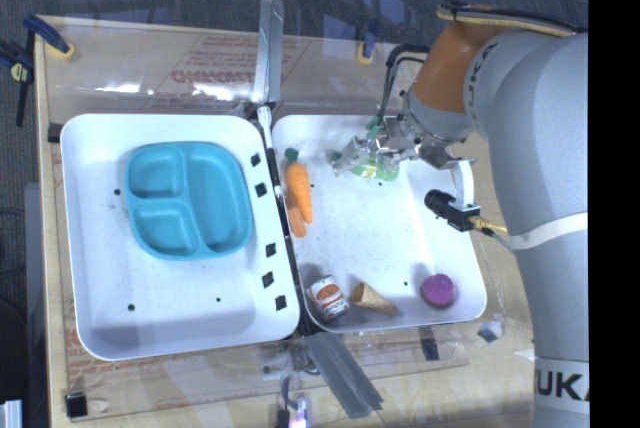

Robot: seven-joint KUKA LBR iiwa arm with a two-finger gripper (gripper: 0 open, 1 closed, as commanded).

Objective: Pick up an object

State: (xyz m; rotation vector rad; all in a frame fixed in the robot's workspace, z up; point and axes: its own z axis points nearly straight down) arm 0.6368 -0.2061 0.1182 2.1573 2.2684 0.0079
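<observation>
A grey arm reaches into the right bin, its gripper low at the far wall over a greenish object. Whether the jaws are spread cannot be told. The carrot lies leftward, long axis running near-to-far.

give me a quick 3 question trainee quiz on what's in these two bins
1. True or false: the blue divided plate lies in the left bin.
2. Which thing lies nearest the divider between the bins? A) purple ball B) carrot C) cone
3. Fill in: the small can lies beside the ____.

Key: 1 true; 2 B; 3 cone
</observation>
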